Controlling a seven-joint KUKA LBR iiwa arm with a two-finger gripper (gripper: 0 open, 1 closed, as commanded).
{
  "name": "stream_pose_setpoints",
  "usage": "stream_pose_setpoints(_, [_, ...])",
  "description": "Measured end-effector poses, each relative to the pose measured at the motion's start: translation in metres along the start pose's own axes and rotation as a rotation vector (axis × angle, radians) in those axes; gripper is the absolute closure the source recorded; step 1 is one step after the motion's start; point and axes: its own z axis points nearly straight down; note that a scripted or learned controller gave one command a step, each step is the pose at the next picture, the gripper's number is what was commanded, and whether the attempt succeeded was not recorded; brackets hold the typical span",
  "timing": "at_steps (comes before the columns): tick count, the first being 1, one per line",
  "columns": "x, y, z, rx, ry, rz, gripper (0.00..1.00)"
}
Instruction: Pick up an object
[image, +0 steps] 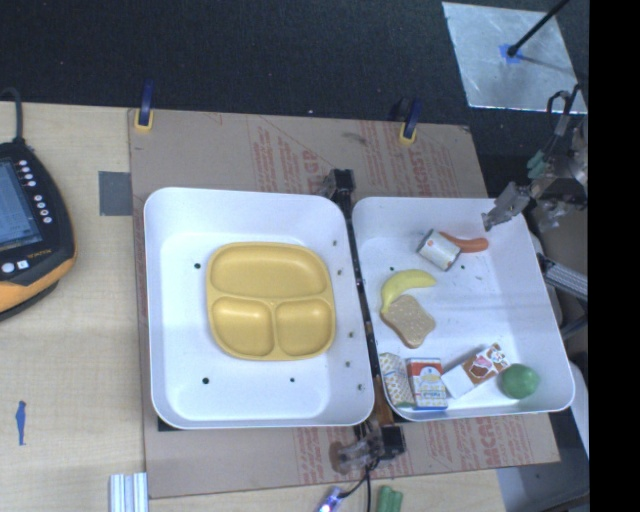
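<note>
i see the gripper (500, 210) at the far right corner of the right white bin (530, 300), above its rim; i cannot tell how its fingers stand. nothing shows between them. closest to it lie a small orange carrot-shaped toy (468, 242) touching a silver can on its side (437, 249). below those, a yellow banana (405, 286) sits just above a tan bread slice (409, 319). along the near edge: a patterned packet (394, 379), a blue-and-white carton (428, 383), a white-and-brown snack box (477, 369), a green ball (518, 381). the left white bin (170, 300) holds a yellow three-compartment plate (270, 300). a black-and-orange pendant (25, 230) rests on the bench at far left.
</note>
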Motion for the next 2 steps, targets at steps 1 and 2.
stream_pose_setpoints(1, [-0.022,0.044,0.116,0.003,0.000,-0.002,0.00])
stream_pose_setpoints(2, [-0.022,0.054,0.151,-0.016,-0.007,-0.004,0.00])
